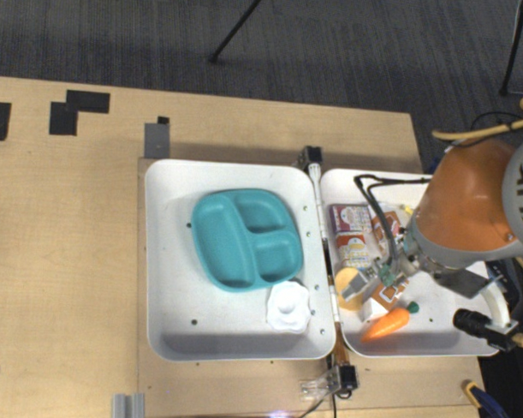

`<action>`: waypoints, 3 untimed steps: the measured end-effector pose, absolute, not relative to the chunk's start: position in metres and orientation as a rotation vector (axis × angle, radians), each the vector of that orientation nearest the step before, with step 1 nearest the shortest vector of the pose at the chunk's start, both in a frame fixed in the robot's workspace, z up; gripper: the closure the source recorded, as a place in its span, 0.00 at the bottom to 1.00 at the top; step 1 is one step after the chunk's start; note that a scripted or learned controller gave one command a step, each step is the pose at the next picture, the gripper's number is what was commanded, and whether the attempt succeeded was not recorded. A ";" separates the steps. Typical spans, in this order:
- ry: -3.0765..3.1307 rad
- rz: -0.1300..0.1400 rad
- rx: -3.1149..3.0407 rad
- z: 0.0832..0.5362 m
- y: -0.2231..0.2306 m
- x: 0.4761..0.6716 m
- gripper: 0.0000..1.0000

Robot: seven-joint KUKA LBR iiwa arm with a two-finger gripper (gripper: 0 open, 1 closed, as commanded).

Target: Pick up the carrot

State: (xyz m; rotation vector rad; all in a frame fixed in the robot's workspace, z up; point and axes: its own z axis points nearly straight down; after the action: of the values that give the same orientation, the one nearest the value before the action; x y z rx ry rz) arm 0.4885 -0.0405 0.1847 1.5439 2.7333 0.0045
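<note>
**Jaws low in the right bin, carrot lying loose beside them**

I've got the jaws (pixel 372 283) down in the right bin (pixel 428 345), lower centre-right of the frame, hovering over a jumble of small items. From this slanted look-down I cannot tell whether they are released or clenched; the metal parts blur into the clutter beneath them, and I see nothing clearly gripped.

Just below and to the right of them lies the carrot (pixel 386 324), orange with a green tip at its upper right end, resting tilted on the bin floor near the front wall. It sits apart from the jaws, not between them.

Right at the jaws, to their left, there's a yellow rounded piece (pixel 348 277). Above it a printed packet (pixel 350 233) lies flat towards the bin's back.

Moving out, the arm's orange band (pixel 463 198) bulks large at the right of the frame, with black cables looping off it.

Across the divider, the left bin (pixel 170 243) holds a teal divided plate (pixel 246 238) in its middle and a small white object (pixel 289 306) just below the plate's lower right corner. Both bins sit on the pale wooden worktop (pixel 62 274).
</note>
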 end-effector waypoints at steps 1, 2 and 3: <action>2.758 0.006 1.478 0.128 -0.094 0.491 0.00; 2.981 0.009 0.882 0.093 -0.092 0.497 0.00; 2.986 0.012 0.896 0.101 -0.090 0.496 1.00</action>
State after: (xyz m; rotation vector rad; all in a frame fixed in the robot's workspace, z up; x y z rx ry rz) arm 0.4960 -0.0902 0.1010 0.8962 2.9863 0.0121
